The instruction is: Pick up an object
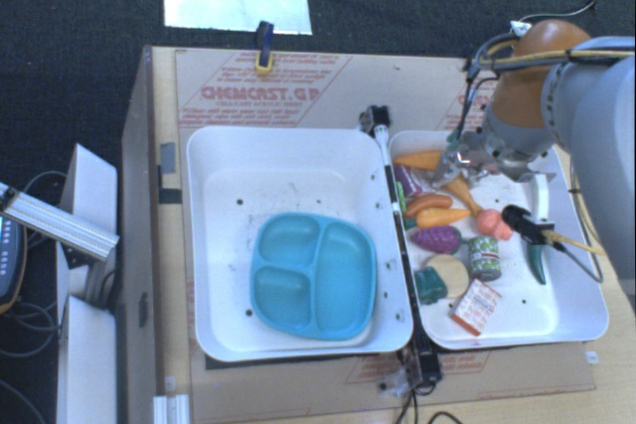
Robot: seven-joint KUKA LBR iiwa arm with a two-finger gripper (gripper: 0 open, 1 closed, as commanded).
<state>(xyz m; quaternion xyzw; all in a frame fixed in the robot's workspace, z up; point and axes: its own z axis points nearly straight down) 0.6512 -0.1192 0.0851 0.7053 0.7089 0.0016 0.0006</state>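
Observation:
The right bin [581, 313] holds several toy foods: an orange wedge [417, 159], an orange carrot [463, 196], a hot dog [428, 204], purple grapes [437, 238], a salmon ball [492, 224], a small can [484, 258], a teal piece [430, 285] and a red-and-white packet [477, 306]. My gripper [463, 164] reaches down from the grey and orange arm into the bin's far side. It hovers between the orange wedge and the carrot, close above them. Nothing is visibly held.
The left bin [214, 213] carries a blue divided plate [316, 275]. A knife with a white blade and a green handle [538, 263] lies by the right bin's right wall. A clamp [376, 120] sits where the bins meet at the back.

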